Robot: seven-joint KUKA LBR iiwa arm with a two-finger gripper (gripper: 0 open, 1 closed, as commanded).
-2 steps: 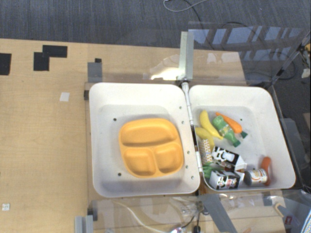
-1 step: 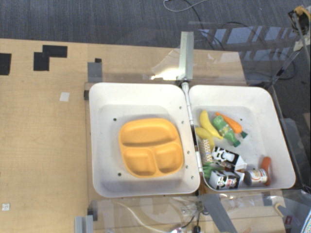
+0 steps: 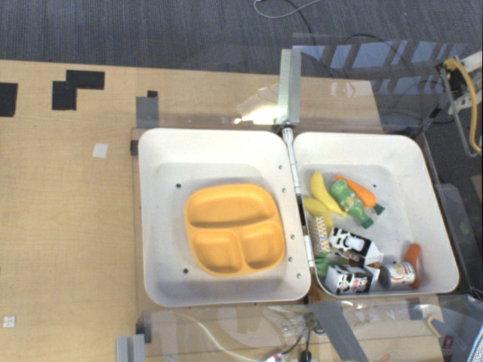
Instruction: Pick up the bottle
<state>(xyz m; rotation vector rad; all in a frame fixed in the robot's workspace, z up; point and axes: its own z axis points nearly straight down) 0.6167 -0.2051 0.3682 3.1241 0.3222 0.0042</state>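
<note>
The bottle (image 3: 350, 201) is small and green with a darker cap end. It lies on its side in the right bin (image 3: 377, 151), near the middle, slanting from upper left to lower right. An orange carrot (image 3: 361, 191) rests against its upper side and a yellow banana (image 3: 323, 193) lies just to its left. Nothing covers the bottle from above.
Below the bottle, the right bin holds two black-and-white cartons (image 3: 352, 245) (image 3: 348, 279), a can (image 3: 398, 275), a small red sausage (image 3: 413, 253) and a green item (image 3: 321, 263). The left bin (image 3: 211, 148) bears a yellow divided plate (image 3: 234, 228). A metal divider (image 3: 297, 202) separates the bins.
</note>
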